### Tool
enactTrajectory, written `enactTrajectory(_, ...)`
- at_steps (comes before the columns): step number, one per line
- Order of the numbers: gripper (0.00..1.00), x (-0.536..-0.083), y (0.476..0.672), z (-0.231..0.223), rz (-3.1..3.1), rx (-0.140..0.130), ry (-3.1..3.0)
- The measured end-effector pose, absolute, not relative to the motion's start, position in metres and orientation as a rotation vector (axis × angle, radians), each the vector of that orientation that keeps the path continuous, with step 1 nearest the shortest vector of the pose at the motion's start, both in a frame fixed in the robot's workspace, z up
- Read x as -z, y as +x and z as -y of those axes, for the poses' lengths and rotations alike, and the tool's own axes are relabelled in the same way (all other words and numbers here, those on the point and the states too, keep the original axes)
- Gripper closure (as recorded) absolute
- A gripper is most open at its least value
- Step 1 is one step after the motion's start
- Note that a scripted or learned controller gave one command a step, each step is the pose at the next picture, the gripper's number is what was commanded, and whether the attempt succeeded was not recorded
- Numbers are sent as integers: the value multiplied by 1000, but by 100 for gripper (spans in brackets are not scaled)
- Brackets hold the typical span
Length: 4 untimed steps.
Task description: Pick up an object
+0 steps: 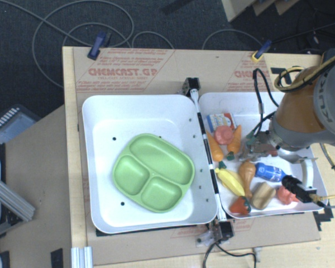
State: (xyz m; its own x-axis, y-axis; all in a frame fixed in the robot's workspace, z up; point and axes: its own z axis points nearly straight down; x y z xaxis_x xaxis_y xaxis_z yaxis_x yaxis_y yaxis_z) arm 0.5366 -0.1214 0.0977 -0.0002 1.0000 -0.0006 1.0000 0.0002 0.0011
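I have the arm reaching in from three o'clock over the right bin (319, 177), its gripper (258, 146) low among the toy food near the bin's middle. From this slant I cannot tell how far apart the fingers stand or whether anything sits between them, so I count nothing as held.

No single target is set, so I weigh what lies closest. A blue bottle (269, 172) lies at about five o'clock from the gripper, a brown pear-shaped piece (247, 172) at six o'clock, and a banana (232, 181) beyond that at seven o'clock. An orange carrot (235, 140) stands at nine o'clock beside a red piece (224, 133), with a printed packet (219, 119) at the bin's far edge. A potato-like lump (262, 195) and a tomato (240, 206) sit along the near edge.

The left bin (95, 113) carries a green divided plate (152, 172), well apart from the work.

The pile is tight, so I would pick a piece with free flanks. The blue bottle looks best to me: come down square across its narrow width, keep clear of the pear-shaped piece touching its left end, close slowly, then lift straight up before any sideways travel.
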Motion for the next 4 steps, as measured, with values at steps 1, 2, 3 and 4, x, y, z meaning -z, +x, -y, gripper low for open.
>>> enactTrajectory(1, 100, -177, 517, 108, -2221, 0, 2220)
enactTrajectory(2, 100, -232, 509, 118, -2221, 0, 2220)
enactTrajectory(3, 100, -201, 571, 82, -2222, -1, 2219)
enactTrajectory(4, 100, -250, 561, 45, -2222, -2, 2220)
